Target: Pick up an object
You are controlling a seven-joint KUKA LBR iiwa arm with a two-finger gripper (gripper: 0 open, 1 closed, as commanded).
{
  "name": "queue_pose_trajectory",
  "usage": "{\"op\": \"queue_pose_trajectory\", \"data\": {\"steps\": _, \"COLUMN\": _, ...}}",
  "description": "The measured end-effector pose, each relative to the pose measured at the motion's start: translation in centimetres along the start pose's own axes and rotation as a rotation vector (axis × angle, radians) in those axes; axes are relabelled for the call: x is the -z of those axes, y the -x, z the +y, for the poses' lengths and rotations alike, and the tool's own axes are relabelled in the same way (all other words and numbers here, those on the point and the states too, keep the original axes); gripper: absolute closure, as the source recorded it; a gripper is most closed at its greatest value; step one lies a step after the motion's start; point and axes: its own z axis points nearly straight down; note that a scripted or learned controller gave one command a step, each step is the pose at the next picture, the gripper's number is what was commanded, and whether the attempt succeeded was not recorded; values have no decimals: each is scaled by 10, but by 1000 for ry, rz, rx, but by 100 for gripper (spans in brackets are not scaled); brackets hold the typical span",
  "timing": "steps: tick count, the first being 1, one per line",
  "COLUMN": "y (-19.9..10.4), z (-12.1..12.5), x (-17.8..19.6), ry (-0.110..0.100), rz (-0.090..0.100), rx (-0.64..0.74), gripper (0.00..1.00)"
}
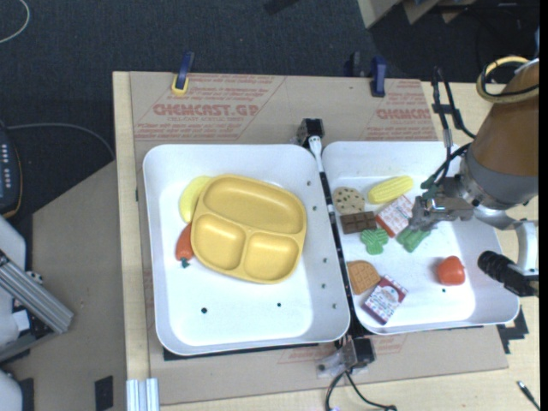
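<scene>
My gripper [423,215] hangs low over the right bin [428,156], reaching in from the right. Its tip is right at a green toy piece [413,239] and next to a red and white packet [393,217]. Whether the green piece is held is not visible. Around them lie a yellow corn cob [390,188], a round cookie [347,199], a brown chocolate bar [358,222], a green leafy toy [374,242], a red tomato [450,271], a tan biscuit [363,274] and a red sachet [384,300].
The left bin [231,328] holds a yellow divided plate [248,228], with a yellow banana [192,197] and a red pepper [184,245] tucked at its left side. The arm's grey body [505,157] covers the right bin's far right corner.
</scene>
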Motion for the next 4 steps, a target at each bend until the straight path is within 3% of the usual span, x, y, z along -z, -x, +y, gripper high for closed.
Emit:
{"op": "queue_pose_trajectory", "data": {"steps": 1, "y": 0, "z": 1, "x": 24, "ry": -2, "rz": 0, "rx": 0, "gripper": 100}}
{"op": "queue_pose_trajectory", "data": {"steps": 3, "y": -90, "z": 70, "x": 37, "ry": -2, "rz": 2, "rx": 4, "gripper": 100}}
{"op": "queue_pose_trajectory", "data": {"steps": 4, "y": -129, "z": 116, "x": 26, "ry": -2, "rz": 2, "rx": 4, "gripper": 100}}
